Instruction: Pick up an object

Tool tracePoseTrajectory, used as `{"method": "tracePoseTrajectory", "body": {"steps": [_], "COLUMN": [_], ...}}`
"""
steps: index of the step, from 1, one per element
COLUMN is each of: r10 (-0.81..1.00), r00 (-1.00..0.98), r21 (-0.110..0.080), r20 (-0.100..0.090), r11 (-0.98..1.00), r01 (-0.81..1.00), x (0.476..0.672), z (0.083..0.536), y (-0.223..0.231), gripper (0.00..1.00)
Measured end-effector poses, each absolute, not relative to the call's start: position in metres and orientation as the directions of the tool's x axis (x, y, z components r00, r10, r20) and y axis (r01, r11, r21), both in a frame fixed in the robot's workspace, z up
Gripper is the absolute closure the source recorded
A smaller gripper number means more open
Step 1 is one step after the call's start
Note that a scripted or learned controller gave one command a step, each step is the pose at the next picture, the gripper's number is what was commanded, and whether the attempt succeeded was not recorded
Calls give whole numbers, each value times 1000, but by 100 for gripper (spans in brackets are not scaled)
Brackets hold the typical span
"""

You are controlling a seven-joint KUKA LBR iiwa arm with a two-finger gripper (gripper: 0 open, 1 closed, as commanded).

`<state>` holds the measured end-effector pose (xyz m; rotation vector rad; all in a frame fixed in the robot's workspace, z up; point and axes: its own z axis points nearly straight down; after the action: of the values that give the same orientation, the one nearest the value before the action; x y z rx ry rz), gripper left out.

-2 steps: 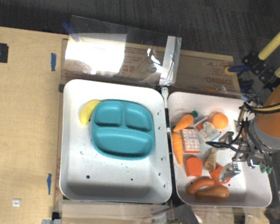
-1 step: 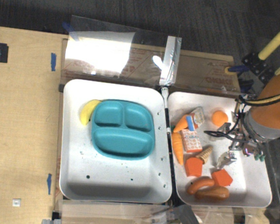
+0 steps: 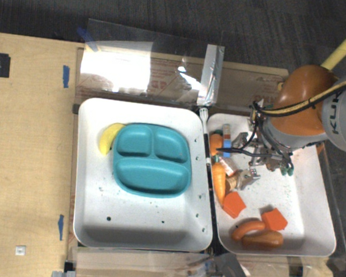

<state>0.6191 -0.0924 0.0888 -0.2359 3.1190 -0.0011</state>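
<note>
My gripper (image 3: 247, 173) hangs low in the right bin (image 3: 313, 205), under the orange wrist band, at the bin's upper middle. Just to its left lies an orange carrot (image 3: 218, 180), very close to the gripper's tip; I cannot tell whether they touch. An orange block (image 3: 233, 204) sits below the carrot. A second orange block (image 3: 274, 219) and a brown sausage-like pair (image 3: 257, 231) lie near the front wall. A small orange and blue item (image 3: 217, 143) rests by the bin's upper left corner, partly hidden by cables.
The left bin (image 3: 92, 206) holds a teal divided plate (image 3: 152, 160) with a yellow banana (image 3: 107, 136) tucked at its left edge. A clear plastic sheet and a metal post (image 3: 210, 77) stand behind the bins. Cardboard covers the bench at left.
</note>
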Motion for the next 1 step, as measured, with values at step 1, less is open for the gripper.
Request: {"method": "tracePoseTrajectory", "body": {"steps": [1], "r10": [-371], "r00": [-929], "r21": [-6], "r20": [-9], "r11": [929], "r01": [-371], "x": [600], "z": [89], "y": [-143], "gripper": [0]}}
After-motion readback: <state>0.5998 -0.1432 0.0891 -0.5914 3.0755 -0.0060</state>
